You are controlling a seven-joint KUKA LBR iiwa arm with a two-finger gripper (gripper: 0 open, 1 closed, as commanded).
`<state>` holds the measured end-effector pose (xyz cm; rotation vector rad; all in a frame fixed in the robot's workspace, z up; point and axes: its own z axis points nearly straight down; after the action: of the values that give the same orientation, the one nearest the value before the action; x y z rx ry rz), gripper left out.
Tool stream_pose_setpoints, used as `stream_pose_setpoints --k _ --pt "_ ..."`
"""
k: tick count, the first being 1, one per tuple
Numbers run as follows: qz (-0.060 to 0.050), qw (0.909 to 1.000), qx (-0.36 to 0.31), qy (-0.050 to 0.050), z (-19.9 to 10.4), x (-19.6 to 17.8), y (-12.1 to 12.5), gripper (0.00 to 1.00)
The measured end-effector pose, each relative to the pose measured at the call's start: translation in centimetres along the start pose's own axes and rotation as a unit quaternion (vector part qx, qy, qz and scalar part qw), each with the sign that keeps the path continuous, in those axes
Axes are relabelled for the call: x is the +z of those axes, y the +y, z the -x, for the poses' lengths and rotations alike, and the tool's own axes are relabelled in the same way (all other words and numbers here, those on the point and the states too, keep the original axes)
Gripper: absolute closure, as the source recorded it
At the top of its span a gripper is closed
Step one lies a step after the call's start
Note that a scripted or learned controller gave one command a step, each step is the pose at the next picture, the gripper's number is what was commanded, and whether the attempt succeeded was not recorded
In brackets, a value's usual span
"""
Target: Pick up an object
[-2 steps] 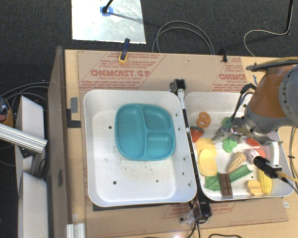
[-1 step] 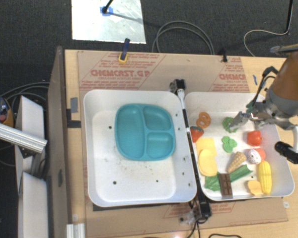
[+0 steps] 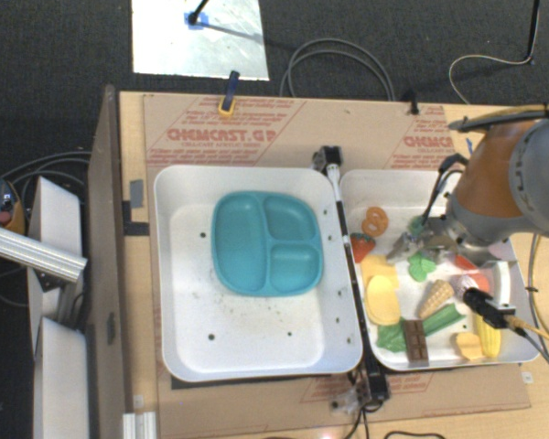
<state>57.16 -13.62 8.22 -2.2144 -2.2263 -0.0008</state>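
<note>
Over the right bin (image 3: 384, 183), my claw (image 3: 419, 243) hangs; a green piece (image 3: 422, 268) lies just beside it at six o'clock. Whether it's spread, I can't tell — probably too blurred.

Dark carpet (image 3: 55, 44), silver sheet (image 3: 201, 27) (taped), cables (image 3: 334, 67)

I see my arm (image 3: 508, 186) reaching in from the right, its grey body and orange band bent down toward the bench. The gripper (image 3: 419, 240) hangs low at its end, pointing left, too blurred to judge further.
</note>
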Motion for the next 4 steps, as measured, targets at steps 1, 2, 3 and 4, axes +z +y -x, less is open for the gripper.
stream_pose_setpoints --k 1,2,3,4 --pt "-0.002 1.0 0.001 0.006 3.8 -1.2 -1.6 0.0" --pt "0.0 1.0 0.001 0.0 2.8 -0.2 -2.8 0.0" --pt "0.002 1.0 0.002 -0.001 3.7 -0.3 -2.1 0.0" --pt "0.003 1.0 0.001 -0.001 3.7 -1.3 -2.0 1.0"
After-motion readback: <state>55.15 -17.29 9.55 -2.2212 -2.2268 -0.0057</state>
